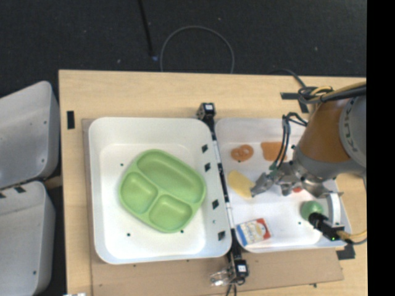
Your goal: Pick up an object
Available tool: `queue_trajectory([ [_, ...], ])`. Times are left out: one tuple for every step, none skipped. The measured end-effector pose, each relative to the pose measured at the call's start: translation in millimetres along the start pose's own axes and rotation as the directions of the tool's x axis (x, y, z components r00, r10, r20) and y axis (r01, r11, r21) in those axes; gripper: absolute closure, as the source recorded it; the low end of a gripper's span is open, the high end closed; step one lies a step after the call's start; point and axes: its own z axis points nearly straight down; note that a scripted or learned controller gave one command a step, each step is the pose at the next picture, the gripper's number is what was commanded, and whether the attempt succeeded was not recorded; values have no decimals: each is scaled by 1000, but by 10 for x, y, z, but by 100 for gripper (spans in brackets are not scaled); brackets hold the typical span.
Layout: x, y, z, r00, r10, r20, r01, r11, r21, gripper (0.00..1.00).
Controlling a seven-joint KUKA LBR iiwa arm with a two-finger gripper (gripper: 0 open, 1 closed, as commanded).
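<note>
Gripper [264,184] sits low in the right bin [247,128], fingers slightly spread and empty, tips at the yellow piece [240,184] at its nine o'clock, seemingly the target; orange bits lie at twelve

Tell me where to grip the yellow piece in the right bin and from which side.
Probably across the narrow width of the yellow piece, coming down from above. It lies flat and elongated, slanting along the bin's left wall, so a side approach looks blocked there. The gripper sits beside its right end.
</note>
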Motion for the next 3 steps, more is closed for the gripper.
queue_trajectory([
  [-19,-1,124,1000,1,1,-1,1000,-3,0],
  [-18,6,15,1000,6,-1,-6,1000,-5,100],
  [36,74,-453,1000,-5,-1,5,1000,-8,100],
])
